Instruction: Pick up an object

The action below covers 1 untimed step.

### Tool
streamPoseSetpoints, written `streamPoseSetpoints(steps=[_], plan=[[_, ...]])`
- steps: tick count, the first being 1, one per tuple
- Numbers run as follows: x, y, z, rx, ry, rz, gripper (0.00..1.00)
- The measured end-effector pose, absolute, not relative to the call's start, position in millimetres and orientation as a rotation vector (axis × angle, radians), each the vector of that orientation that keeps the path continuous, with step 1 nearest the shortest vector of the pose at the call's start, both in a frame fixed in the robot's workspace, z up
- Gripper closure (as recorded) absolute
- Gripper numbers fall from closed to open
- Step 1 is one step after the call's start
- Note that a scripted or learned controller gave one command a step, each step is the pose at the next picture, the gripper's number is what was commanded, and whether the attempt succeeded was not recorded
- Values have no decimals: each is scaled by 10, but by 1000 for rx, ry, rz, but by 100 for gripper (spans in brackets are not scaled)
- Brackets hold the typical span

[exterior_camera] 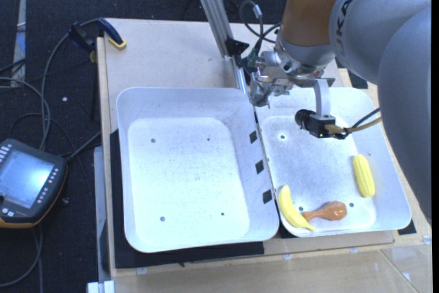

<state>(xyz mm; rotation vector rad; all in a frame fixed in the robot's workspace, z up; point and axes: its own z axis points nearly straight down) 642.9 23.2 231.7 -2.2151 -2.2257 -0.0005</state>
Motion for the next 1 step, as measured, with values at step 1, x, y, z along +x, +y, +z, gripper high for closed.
streamPoseSetpoints(steps=[1], plan=[[6486,779,2300,-2215,-2226,-1,100]])
